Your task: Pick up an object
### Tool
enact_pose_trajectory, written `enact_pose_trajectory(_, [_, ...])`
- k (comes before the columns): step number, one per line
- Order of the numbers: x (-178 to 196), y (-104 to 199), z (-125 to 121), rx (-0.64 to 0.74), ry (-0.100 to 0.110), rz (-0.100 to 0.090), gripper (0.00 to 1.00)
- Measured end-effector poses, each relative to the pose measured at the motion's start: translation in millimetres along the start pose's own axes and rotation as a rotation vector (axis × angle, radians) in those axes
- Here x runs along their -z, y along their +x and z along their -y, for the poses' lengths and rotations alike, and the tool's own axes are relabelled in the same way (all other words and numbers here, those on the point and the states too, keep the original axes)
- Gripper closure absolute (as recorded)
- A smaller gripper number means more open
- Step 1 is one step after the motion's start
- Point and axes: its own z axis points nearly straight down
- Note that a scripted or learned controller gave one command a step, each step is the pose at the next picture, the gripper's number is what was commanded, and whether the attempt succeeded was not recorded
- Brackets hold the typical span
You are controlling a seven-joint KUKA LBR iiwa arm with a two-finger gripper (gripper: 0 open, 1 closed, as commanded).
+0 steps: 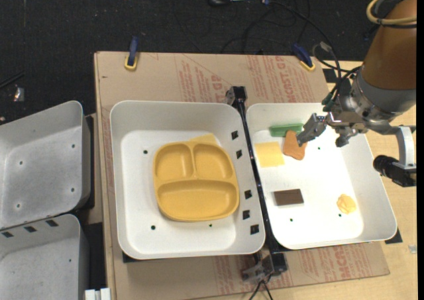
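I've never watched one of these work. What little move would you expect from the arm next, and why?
Probably a short lift straight up. The gripper sits at the orange piece in the right bin, which looks pinched at its fingers; raising it would prove the grip, leaving the yellow square beside it undisturbed.

Two white bins: left bin (126,179), right bin (371,179). One yellow divided tray (196,182). One pale yellow block (269,155). One brown block (289,197). One green piece (285,130). One orange piece (294,146). One small yellow lump (346,204).
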Motion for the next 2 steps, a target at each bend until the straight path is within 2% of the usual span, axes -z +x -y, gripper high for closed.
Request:
enact_pose_trajectory(1, [5.9,0.2,-1.7,0.002,-0.011,0.001,0.0])
enact_pose_trajectory(2, [-44.6,-6.4,-9.1,-0.001,-0.007,0.001,0.0])
